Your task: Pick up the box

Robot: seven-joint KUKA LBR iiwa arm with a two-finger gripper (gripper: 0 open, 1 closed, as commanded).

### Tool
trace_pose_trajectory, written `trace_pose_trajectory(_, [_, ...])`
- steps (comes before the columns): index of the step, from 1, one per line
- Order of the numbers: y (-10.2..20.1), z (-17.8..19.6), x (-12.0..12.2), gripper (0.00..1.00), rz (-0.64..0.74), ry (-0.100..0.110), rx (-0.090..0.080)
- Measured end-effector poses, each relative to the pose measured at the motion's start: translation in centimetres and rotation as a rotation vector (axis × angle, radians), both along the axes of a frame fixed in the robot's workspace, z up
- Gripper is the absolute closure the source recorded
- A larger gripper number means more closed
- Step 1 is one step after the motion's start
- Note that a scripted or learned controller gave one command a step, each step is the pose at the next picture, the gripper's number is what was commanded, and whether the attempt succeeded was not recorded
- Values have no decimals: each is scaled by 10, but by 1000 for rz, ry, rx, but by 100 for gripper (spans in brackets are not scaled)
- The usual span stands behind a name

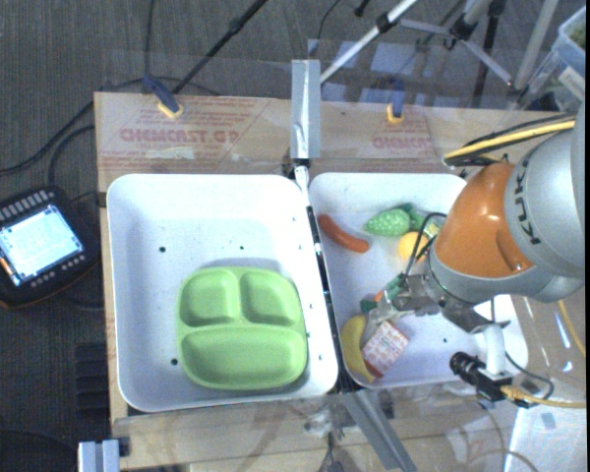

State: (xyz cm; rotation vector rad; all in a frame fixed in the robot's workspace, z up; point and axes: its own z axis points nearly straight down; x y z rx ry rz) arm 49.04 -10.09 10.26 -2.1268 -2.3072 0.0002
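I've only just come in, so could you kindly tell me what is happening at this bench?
The grey and orange arm reaches into the right bin, with its claw low over a small red and white box near the front edge. A yellow banana lies beside the box, with a red sausage and green toy further back. The left bin holds a green divided tray.

Count — two white bins: left bin (138, 264), right bin (346, 197). One green divided tray (242, 328). Beyond the gripper (385, 308): one orange sausage-shaped item (344, 235), one green leafy item (390, 222). Just below it — one small box (384, 345), one yellow round item (353, 340).
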Motion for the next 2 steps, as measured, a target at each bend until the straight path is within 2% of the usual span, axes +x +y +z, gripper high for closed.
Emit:
trace_pose_trajectory(1, [0, 0, 0, 0, 0, 0, 0])
trace_pose_trajectory(2, [1, -13, 53, 0, -248, -11, -4])
